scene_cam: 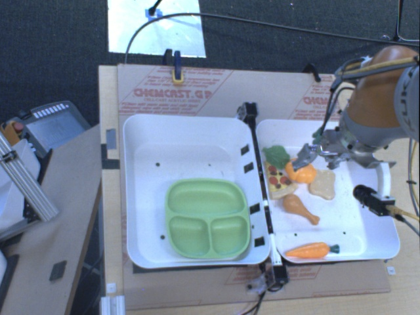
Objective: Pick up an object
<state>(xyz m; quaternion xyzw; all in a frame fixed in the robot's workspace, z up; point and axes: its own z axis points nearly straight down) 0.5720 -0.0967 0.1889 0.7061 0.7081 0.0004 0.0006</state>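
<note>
You have the grey arm with its orange band reaching in from three o'clock, and its two-finger gripper (306, 157) sits low in the right-hand shallow white bin (367, 238). The tip hangs just above a small orange rounded toy (303, 173), at the upper left of that bin's cluster. You cannot tell from this slant whether the fingers are spread or pressed together, and nothing shows clearly between them, so count the grasp as not yet proven.

Around that toy, at nine o'clock, lies a flat pizza-slice toy with red dots (280, 180); at eleven o'clock, a green leafy toy (277, 155); at three o'clock, a pale tan bread-shaped piece (323, 184). A tan drumstick toy (300, 209) rests at six o'clock, and an orange carrot toy with a green stem (310, 249) lies near the bin's front wall.

The left white bin (144, 169) holds a light green divided plastic tray (208, 218).

In my judgement you are at the approach: closing and lifting remain.
</note>
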